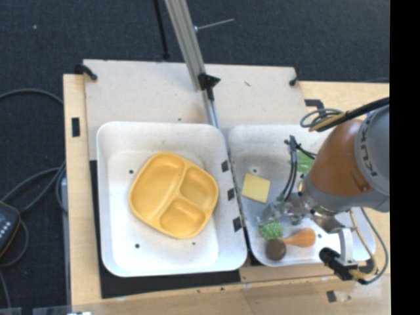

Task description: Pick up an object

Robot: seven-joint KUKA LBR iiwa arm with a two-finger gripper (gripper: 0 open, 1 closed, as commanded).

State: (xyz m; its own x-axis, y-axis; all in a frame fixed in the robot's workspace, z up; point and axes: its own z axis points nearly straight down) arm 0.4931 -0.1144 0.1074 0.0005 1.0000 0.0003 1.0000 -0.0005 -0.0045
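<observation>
A grey arm with an orange band is reached in from the right and lowered over the right bin. The gripper is seen only as a small dark cluster below the wrist, and its state cannot be told from this view.

The likely candidates for picking are gathered close to it. A green block lies just below and to the left of the gripper, almost under it. A brown ball sits further below, touching or nearly touching an orange drumstick-shaped toy, which lies just below the gripper on its right. A yellow square lies flat to the gripper's upper left, near but apart.

A yellow divided plate rests in the left bin, well apart from the gripper and presumably not the target.

Judging by the placement, the green block appears to be the thing approached; nothing is seen held.
</observation>
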